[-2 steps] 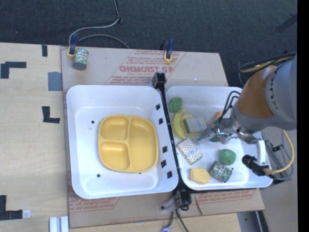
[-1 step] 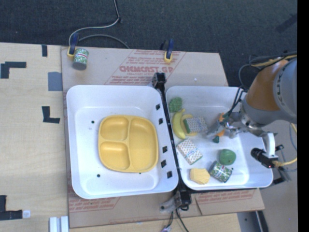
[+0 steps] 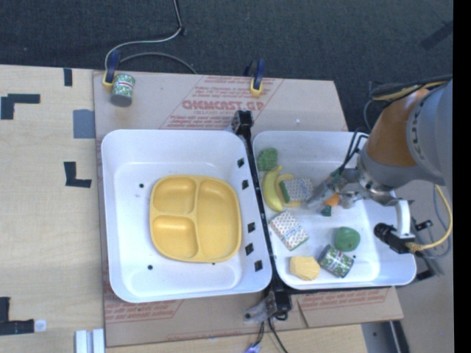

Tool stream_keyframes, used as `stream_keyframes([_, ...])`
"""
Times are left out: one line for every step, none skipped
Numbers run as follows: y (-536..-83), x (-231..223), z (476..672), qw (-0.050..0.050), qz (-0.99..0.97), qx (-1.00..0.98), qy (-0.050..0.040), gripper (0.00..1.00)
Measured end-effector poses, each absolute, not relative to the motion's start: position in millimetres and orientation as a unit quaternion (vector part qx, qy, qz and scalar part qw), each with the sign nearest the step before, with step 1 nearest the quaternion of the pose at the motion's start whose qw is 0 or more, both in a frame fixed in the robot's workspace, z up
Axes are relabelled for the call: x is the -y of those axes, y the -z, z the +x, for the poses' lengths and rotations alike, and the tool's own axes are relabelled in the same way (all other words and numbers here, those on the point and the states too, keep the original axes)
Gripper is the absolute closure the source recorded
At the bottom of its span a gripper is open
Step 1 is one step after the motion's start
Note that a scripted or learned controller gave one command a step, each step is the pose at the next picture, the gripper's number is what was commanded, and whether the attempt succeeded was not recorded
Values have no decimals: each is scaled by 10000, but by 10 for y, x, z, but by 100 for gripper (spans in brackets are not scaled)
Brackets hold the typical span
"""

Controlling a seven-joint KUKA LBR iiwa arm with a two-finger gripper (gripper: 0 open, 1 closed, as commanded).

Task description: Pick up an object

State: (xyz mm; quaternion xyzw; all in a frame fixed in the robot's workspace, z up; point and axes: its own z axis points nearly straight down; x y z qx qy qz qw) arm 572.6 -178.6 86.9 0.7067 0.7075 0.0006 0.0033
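The gripper [image 3: 324,201] is lowered into the right bin [image 3: 383,271], just beside a checkered packet [image 3: 298,190] and the banana [image 3: 274,190], where the loose things are crowded. Whether anything is pinched cannot be told; the tip is blurred. A green ball [image 3: 346,237], a can [image 3: 337,262] and a yellow block [image 3: 304,268] are left nearer the front. The yellow tray [image 3: 196,219] is set in the left bin [image 3: 125,271], apparently as the drop place.
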Motion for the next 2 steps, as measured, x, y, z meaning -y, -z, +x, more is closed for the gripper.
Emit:
stream_keyframes([-970, 1780, 5731, 28, 7067, -7075, -11, 100])
stream_keyframes([-1848, 851, 5686, 0, 7059, -7083, -6, 100])
